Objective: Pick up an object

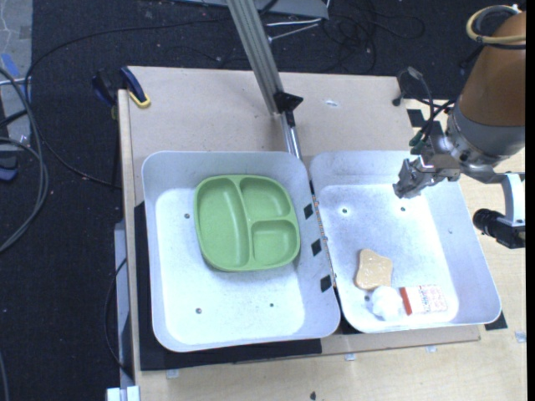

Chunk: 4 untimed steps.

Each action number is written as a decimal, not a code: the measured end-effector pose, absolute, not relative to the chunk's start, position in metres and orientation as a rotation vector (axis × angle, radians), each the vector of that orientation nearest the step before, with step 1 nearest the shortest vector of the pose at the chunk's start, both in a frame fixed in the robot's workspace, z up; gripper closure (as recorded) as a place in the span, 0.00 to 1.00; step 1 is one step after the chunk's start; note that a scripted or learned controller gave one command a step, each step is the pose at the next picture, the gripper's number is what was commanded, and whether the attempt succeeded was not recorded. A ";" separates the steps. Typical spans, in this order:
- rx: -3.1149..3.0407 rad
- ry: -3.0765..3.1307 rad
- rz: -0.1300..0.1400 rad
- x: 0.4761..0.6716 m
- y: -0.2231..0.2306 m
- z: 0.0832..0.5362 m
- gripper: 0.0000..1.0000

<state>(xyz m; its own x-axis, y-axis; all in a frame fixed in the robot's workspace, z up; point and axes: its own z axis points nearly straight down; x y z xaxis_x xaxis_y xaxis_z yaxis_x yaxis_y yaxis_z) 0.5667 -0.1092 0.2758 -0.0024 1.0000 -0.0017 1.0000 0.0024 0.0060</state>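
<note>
In the right bin (pixel 468 249), near its front edge, lie three small objects: a tan bread-shaped piece (pixel 373 269), a white ball (pixel 386 303) just below it, and a red-and-white packet (pixel 426 299) to the ball's right. My gripper (pixel 411 182) hangs over the far part of the right bin, well behind these objects and apart from them. Nothing shows between its fingers. The grey arm with its orange band (pixel 497 65) comes in from the upper right.
The left bin (pixel 167 307) holds a green three-compartment plate (pixel 247 222). A slanted metal pole (pixel 255 40) rises behind the bins, ending at a clamp (pixel 288 105) near the divide. Cables lie on the dark floor around the bench.
</note>
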 end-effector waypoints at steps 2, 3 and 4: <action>2.215 2.231 0.000 0.536 -0.015 0.258 1.00; 2.214 2.231 0.000 0.518 0.035 0.258 1.00; 2.214 2.231 0.000 0.510 0.083 0.252 1.00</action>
